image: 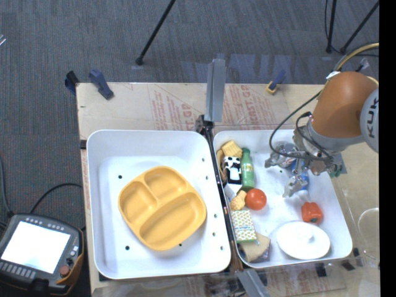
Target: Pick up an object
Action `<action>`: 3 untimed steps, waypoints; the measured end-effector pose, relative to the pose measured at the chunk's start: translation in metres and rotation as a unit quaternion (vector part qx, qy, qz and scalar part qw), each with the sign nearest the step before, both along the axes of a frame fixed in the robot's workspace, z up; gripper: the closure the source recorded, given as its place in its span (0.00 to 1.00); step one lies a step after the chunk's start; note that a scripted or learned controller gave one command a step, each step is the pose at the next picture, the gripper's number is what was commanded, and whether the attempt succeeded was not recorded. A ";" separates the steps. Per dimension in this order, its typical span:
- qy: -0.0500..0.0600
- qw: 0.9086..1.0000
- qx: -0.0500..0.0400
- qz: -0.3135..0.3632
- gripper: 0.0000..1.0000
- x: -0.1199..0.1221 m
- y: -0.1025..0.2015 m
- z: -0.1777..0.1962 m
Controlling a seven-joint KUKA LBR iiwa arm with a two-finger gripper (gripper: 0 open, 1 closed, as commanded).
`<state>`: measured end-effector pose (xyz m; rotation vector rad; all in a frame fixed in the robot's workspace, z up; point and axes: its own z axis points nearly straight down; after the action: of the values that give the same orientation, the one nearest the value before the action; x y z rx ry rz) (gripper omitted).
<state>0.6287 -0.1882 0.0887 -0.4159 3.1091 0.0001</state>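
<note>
My gripper hangs low over the middle of the right bin, below the arm's orange band. Something small and blue shows at its tip; I cannot make out what it is. A red tomato lies to the gripper's left and a red pepper just below and to its right, both apart from it. Along the bin's left side lie a green bottle, a black-and-white toy and a yellow waffle piece.
A white round plate, a green-yellow box and a bread slice lie at the right bin's front. The left bin holds a yellow divided plate. A pendant sits at the lower left.
</note>
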 end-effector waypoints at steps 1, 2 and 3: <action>-0.001 0.999 0.000 0.051 0.00 0.017 0.002 0.001; 0.001 1.000 0.001 0.030 0.00 -0.003 0.008 -0.001; 0.001 0.997 0.001 0.082 0.00 -0.028 -0.023 -0.001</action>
<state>0.6010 -0.2108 0.0882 -0.6713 3.0667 0.0030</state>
